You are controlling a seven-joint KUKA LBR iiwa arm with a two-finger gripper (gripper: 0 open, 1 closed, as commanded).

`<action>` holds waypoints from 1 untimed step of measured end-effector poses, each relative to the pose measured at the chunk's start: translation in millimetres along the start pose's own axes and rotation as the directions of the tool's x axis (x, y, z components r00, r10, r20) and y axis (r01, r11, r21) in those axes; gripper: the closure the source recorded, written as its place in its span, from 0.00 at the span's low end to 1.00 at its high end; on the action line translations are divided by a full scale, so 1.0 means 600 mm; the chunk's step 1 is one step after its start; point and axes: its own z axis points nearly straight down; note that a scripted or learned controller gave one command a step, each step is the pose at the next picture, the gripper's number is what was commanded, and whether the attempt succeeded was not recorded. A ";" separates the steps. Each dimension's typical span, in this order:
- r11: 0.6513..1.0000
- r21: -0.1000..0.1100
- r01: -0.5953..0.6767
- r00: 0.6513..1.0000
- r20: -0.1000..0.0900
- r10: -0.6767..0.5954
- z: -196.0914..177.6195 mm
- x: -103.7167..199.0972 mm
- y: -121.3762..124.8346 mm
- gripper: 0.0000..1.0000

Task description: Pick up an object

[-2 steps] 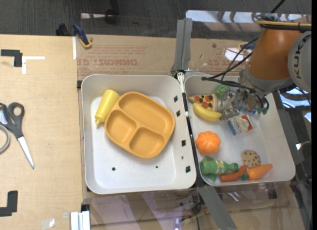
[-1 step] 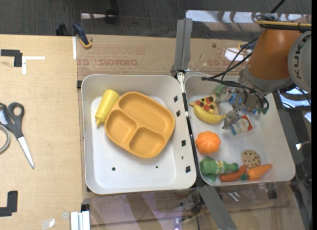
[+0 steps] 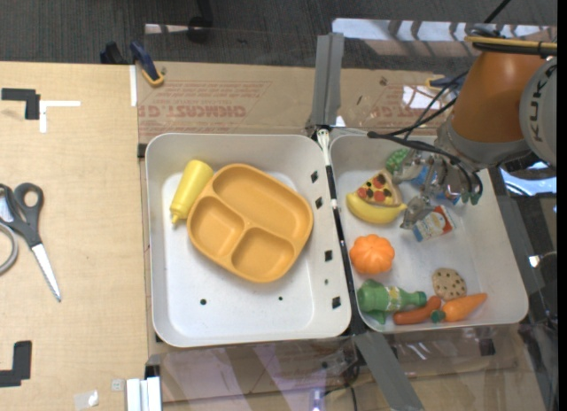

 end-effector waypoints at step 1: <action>0.999 0.001 -0.052 0.999 0.009 0.052 0.000 0.016 0.003 0.00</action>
